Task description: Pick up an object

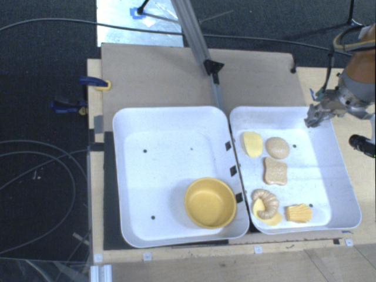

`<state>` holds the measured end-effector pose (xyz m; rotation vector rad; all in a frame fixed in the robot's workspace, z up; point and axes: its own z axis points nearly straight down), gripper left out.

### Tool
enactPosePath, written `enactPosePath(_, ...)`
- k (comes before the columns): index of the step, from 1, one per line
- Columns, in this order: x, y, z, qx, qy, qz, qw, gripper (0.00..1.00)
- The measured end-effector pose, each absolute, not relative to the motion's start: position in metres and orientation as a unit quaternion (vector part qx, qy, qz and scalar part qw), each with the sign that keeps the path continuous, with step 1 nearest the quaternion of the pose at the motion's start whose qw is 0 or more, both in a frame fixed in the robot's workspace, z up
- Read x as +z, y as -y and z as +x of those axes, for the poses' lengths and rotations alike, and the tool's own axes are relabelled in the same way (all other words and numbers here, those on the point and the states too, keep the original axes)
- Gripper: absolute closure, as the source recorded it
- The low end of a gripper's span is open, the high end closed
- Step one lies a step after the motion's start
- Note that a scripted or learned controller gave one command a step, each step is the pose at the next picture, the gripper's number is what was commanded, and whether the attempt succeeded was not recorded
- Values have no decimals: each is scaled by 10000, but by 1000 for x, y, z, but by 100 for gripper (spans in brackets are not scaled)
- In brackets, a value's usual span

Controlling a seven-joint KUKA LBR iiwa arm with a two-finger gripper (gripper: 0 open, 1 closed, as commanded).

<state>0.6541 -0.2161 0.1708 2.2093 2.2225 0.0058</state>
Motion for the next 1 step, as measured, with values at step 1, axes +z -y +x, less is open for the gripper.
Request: enactPosePath(1, 230, 218, 646, 16, -7080, 7062, 35, 100)
